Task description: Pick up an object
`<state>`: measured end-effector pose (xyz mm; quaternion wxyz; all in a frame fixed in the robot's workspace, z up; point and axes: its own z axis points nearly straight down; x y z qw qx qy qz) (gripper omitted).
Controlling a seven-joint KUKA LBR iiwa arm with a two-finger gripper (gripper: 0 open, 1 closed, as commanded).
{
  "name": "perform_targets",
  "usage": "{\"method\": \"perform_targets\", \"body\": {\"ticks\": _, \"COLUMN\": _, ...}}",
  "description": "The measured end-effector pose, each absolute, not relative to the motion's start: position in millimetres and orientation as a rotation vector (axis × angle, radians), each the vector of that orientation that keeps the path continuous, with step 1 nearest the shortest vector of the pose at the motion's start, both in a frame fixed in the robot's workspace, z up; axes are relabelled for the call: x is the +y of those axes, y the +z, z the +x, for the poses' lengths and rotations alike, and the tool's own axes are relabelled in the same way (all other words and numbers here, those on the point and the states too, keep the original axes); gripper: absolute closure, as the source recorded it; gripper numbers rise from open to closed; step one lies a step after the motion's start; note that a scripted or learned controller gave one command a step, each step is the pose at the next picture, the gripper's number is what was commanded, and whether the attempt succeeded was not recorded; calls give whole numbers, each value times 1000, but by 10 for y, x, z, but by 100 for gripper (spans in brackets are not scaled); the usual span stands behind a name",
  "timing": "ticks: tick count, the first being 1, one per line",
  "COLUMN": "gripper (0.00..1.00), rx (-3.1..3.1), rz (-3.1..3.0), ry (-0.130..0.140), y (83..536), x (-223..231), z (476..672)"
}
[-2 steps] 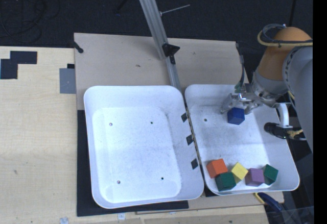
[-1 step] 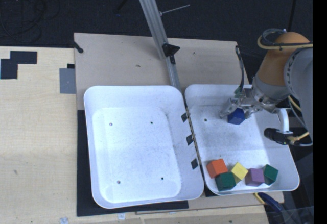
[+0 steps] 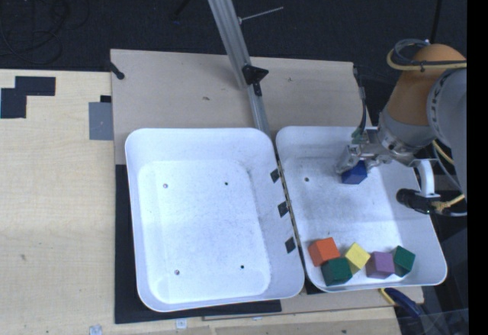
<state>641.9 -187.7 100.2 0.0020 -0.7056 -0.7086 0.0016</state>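
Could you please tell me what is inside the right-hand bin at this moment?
The right bin holds an orange block, yellow block, purple block, two green blocks, and a blue block partly covered by the gripper.

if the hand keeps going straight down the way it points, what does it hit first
The blue block right at the hand, then the right bin floor; whether they already touch is unclear.

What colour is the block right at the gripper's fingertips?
Blue. The block sits at the gripper in the right bin, seen in the camera view.

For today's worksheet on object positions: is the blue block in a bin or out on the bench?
In: the blue block sits within the right bin, at the gripper.
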Motion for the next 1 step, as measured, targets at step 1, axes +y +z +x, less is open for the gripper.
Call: {"method": "perform_targets", "body": {"ticks": 1, "gripper": 100, "rx": -2223, "rz": -2211, "ry": 0, "y": 1027, "x": -1067, "z": 6363}}
